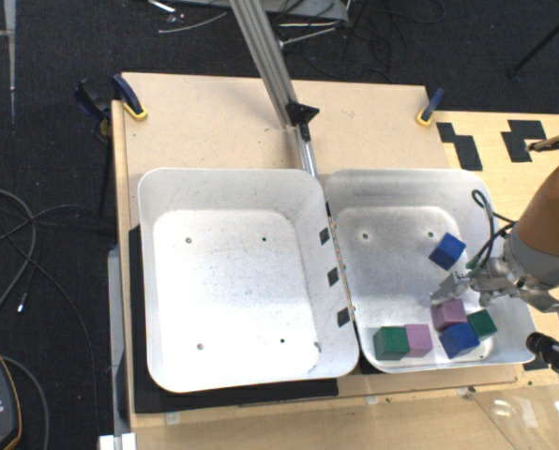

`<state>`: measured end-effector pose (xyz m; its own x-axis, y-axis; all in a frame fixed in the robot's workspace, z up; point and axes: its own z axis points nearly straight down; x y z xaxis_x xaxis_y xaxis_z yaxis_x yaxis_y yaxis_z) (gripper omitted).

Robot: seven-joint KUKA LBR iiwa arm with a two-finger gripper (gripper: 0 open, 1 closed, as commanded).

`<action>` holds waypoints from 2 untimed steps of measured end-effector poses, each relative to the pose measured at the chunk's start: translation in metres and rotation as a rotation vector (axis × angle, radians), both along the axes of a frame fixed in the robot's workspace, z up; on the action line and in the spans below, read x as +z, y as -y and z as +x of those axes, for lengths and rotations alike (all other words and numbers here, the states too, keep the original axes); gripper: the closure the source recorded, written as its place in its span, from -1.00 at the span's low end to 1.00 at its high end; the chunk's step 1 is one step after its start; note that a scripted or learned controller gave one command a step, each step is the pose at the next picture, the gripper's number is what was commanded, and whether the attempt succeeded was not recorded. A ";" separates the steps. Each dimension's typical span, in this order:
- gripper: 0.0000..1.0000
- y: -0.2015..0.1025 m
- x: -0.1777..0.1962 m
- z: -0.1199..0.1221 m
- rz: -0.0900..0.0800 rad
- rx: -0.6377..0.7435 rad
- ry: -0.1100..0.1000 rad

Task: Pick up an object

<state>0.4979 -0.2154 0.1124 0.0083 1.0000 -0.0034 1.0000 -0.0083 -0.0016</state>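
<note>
The arm reaches in from the right over the right bin point(392, 195), its pincer point(456, 289) low among the blocks at the near right corner; whether the pincer is apart or together cannot be told. A blue block point(447, 250) lies alone, just beyond it. Nearer sit a mauve block point(447, 313), another blue block point(459, 338) and a green block point(483, 323), bunched together. Left of them, a dark green block point(389, 342) touches a purple block point(418, 339). The left bin point(158, 279) lies alongside on the counter point(214, 120).
</note>
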 end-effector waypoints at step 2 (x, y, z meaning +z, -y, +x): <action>1.00 -0.017 -0.007 -0.007 0.002 0.008 0.004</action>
<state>0.4907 -0.1986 0.1053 0.0007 1.0000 -0.0010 1.0000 -0.0007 0.0028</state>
